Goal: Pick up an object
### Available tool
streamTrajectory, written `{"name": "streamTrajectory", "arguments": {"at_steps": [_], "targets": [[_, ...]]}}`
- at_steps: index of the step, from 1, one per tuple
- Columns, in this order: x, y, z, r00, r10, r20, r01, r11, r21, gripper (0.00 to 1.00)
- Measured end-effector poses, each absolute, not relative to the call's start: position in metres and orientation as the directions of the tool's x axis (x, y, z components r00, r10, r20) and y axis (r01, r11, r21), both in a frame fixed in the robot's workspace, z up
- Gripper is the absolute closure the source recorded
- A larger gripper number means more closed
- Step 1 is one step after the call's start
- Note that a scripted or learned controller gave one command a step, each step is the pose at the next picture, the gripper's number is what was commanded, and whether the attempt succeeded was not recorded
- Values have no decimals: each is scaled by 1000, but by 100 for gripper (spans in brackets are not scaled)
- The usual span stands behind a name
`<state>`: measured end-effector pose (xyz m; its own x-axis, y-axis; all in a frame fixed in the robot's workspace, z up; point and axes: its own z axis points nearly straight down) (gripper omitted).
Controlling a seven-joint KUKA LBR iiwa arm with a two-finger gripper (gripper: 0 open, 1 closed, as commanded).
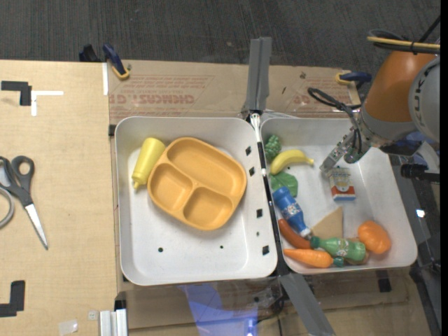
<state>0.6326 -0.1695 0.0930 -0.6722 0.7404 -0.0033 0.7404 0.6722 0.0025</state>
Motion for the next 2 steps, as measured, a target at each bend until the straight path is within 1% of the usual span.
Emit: {"name": "streamTrajectory", "arguments": {"at_steps": [1,2], "targets": [[652,-72,200,-579,816,-3,816,579,3,100],[651,-73,199,-578,816,-2,816,578,1,0]]}}
